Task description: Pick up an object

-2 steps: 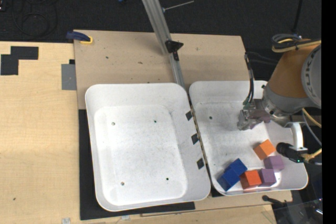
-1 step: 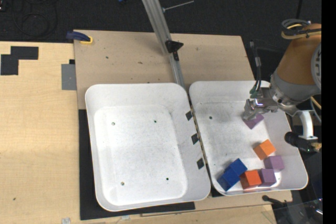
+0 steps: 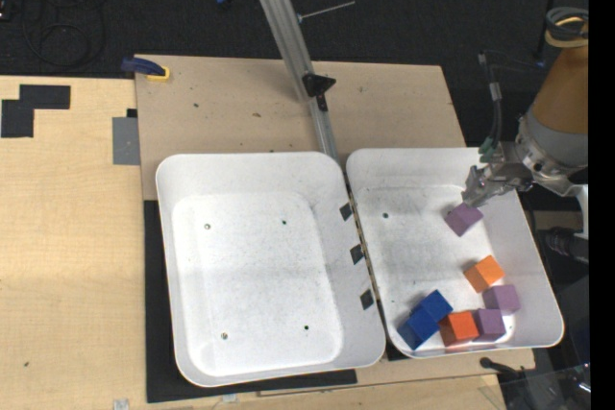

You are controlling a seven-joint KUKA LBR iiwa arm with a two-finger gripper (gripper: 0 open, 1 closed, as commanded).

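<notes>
Fingers [image 3: 478, 190] just above purple block [image 3: 463, 219], touching its top, grip state unclear

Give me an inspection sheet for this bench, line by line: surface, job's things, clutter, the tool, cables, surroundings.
Surface: wooden bench bearing two shallow white bins, left bin and right bin, side by side.
Job's things: in the right bin, a lone purple block near the upper right; a cluster at the lower right of a blue block, two orange blocks and two more purple blocks.
Clutter: blue and yellow clamp at the bench's back left corner.
Tool: tool just above the lone purple block; finger state unclear.
Cables: dark cables on the floor behind the bench.
Surroundings: slanted aluminium rail rising between the bins.
</notes>
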